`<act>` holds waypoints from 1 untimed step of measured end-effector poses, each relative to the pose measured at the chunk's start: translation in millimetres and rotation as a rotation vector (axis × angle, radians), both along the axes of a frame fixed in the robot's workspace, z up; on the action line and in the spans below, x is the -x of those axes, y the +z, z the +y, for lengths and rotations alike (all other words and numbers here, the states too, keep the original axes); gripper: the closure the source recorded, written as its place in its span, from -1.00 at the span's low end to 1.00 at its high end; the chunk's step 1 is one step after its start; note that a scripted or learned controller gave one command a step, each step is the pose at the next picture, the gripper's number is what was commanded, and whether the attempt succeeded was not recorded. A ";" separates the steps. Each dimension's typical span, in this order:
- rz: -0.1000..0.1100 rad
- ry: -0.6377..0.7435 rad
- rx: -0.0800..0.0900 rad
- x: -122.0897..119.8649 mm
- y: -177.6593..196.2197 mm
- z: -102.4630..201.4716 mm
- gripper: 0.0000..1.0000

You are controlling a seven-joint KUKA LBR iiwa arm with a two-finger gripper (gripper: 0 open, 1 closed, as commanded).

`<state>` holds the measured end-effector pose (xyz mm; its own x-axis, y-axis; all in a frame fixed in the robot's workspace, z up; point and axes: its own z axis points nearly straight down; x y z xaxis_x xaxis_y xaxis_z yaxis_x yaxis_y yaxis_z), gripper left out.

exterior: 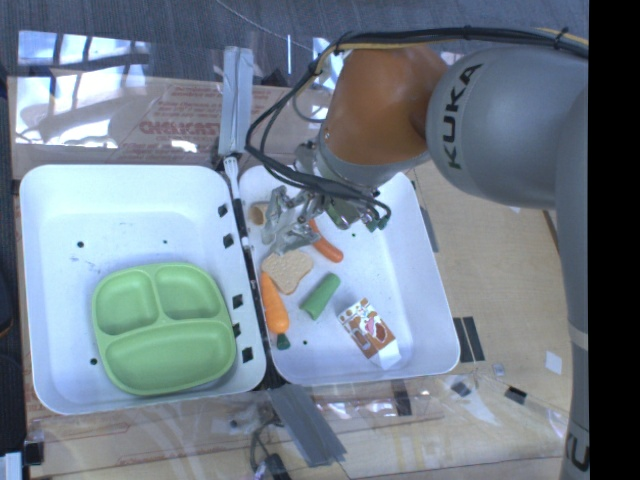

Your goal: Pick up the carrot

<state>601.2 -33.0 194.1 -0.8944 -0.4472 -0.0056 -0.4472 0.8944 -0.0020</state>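
The carrot is orange with a dark green stub at its near end. It lies lengthwise along the left wall of the right bin, just below a bread slice. My gripper hangs over the upper left part of that bin, above the bread slice and well behind the carrot. It does not touch the carrot. The big orange wrist section hides the back of the bin.
A smaller orange piece lies just right of the gripper. A green cylinder and a printed packet sit further forward. A tan lump rests by the divider. A green sectioned plate is in the left bin.
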 end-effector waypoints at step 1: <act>0.000 0.271 0.001 -39.1 35.4 21.9 1.00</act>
<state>640.3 -11.1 229.4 -0.7423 -0.6701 -0.0049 -0.6701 0.7423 -0.0032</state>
